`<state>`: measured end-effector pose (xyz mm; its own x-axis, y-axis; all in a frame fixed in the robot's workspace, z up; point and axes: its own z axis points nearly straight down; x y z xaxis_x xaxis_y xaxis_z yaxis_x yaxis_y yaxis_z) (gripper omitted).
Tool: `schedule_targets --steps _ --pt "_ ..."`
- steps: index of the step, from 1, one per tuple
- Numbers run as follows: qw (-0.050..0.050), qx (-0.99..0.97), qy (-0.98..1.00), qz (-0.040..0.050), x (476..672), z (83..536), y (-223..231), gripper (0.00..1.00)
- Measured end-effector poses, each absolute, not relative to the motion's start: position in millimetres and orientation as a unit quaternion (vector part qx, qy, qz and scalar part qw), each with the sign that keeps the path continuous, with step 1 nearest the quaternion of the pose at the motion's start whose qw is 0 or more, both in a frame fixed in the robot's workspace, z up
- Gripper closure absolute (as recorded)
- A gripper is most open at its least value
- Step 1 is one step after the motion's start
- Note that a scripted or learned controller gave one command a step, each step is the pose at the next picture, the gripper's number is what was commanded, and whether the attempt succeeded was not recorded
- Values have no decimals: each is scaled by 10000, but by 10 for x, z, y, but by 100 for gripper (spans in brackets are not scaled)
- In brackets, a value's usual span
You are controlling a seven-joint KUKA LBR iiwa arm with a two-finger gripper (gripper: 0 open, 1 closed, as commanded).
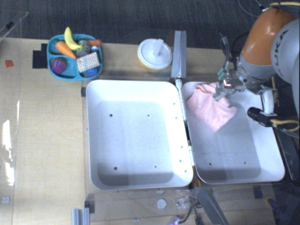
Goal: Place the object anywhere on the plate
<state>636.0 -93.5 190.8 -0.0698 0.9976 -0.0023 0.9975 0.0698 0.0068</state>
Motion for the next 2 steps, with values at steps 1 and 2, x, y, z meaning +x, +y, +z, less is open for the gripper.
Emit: schedule_targets --steps 1,2 --pt "39 6786 7345 27 6384 2266 -916 100" --pt "37 5177 8555 21 6238 2326 -442 100"
